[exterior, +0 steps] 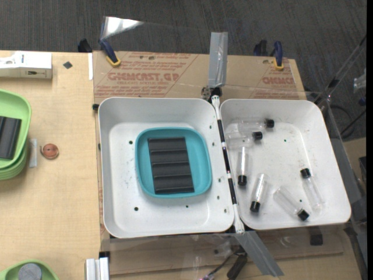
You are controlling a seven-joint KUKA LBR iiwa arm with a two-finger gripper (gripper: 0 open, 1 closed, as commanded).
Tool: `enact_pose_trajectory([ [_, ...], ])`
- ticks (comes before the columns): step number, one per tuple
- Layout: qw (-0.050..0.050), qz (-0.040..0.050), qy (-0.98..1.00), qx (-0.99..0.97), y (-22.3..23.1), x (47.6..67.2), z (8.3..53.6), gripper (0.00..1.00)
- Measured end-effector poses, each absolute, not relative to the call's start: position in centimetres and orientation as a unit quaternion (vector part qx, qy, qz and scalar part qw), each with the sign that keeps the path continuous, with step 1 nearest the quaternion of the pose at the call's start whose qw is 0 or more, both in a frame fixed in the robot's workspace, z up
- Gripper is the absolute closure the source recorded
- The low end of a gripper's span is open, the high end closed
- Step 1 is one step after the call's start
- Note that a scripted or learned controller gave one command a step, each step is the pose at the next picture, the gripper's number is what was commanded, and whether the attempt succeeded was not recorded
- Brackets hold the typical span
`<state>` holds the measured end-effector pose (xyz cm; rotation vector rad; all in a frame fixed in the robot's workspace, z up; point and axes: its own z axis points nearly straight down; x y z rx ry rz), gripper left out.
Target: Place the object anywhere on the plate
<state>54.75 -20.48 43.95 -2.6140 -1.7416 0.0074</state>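
A square teal plate with a black ridged block sits in the left white bin. Six small clear tubes with black caps lie scattered in the right white bin.

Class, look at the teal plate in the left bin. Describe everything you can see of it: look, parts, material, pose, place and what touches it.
The teal plate is a rounded-square dish that looks like smooth plastic, with a raised rim. It lies flat and upright on the floor of the left shallow white bin, roughly central, its rim clear of the bin walls. A black ribbed rectangular insert with several cross ridges rests inside it, covering most of its base.
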Motion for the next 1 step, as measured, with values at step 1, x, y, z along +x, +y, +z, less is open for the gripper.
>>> enact_pose_trajectory([
  [1,0.000,0.0024,-0.503,-0.864,-21.11,60.26,43.92,0.00],
])
